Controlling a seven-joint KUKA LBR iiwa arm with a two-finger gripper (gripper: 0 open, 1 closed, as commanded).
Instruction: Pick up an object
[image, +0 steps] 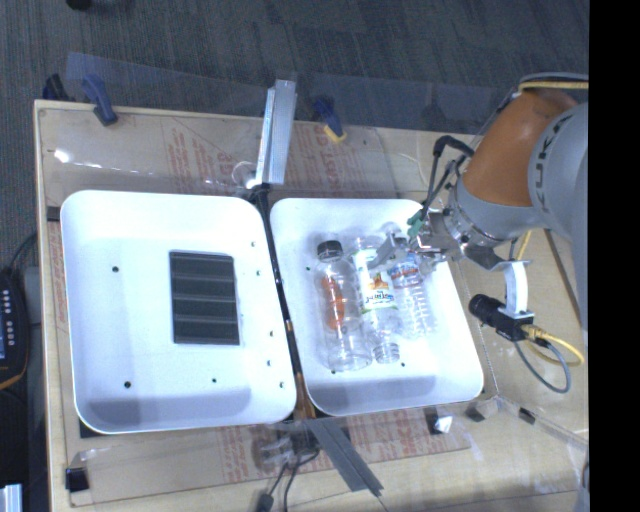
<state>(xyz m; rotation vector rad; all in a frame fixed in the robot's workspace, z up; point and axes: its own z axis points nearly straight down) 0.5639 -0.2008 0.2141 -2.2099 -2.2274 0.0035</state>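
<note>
Several clear plastic bottles lie together in the right bin (450, 385). One has a black cap and orange contents (334, 290), a second carries a white label (377, 292), and a third (412, 295) lies at the right of the heap. My gripper (408, 240) hangs low over the upper right end of the heap, close to the tops of the bottles. The wrist hides the fingertips. In the left bin (100, 330) lies a flat black ribbed block (205, 297).
A metal bar (274, 130) stands at the back between the two bins. Blue clamps (100, 100) hold the board's far edge. Cables run along the bench to the right of the right bin.
</note>
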